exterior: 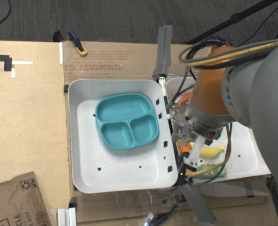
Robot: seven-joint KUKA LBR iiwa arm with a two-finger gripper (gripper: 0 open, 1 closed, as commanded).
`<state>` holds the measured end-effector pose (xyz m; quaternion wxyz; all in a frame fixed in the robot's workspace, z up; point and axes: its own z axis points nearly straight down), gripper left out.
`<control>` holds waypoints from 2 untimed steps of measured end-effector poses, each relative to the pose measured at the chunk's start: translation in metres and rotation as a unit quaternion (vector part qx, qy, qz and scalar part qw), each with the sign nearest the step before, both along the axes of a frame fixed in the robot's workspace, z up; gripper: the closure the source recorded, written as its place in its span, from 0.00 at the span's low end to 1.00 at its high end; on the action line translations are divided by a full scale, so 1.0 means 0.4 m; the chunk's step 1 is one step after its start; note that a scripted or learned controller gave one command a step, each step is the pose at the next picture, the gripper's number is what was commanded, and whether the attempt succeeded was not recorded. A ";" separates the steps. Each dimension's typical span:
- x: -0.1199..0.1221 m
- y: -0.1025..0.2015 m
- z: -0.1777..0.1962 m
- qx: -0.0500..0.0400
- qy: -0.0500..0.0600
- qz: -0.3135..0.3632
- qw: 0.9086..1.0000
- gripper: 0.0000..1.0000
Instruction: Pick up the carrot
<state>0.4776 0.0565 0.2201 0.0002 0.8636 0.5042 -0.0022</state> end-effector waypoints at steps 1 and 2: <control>-0.002 0.069 -0.035 -0.001 0.000 -0.231 0.973 1.00; -0.003 0.045 -0.075 -0.002 0.001 -0.280 0.960 1.00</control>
